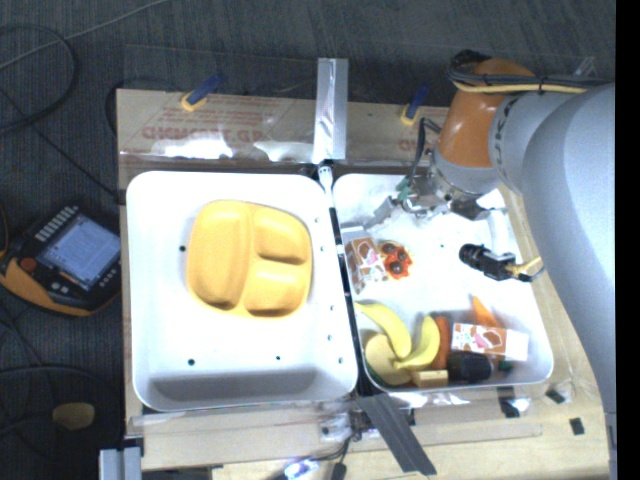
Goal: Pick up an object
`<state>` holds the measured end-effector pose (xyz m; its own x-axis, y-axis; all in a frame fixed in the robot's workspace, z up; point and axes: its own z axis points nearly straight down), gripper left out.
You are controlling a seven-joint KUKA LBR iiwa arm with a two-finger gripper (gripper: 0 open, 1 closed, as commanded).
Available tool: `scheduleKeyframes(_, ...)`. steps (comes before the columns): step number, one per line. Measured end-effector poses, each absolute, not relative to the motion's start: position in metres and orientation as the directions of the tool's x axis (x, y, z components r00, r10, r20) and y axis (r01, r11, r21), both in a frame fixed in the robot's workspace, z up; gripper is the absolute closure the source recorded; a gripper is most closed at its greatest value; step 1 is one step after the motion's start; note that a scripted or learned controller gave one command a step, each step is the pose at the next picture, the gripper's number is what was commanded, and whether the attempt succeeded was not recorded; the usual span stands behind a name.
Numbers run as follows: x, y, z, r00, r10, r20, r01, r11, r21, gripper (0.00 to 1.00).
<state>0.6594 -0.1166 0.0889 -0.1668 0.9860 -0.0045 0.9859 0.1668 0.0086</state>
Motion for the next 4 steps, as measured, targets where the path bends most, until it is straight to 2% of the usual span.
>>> scheduleKeyframes(1,0.596,-0.105,0.091,-0.263,0.965,-0.011,0.965,0.263,0.009,0.00)
scheduleKeyframes(2,0.597,-0.103,0.100,-0.263,0.965,-0.007,0.965,0.263,0.013,1.00)
scheduleKeyframes(3,0.628,-0.102,0.091,-0.385,0.923,-0.008,0.923,0.385,0.007,1.00)
scheduleKeyframes(4,0.668,-0.019,0.184,-0.364,0.931,-0.001,0.931,0.364,-0.001,1.00)
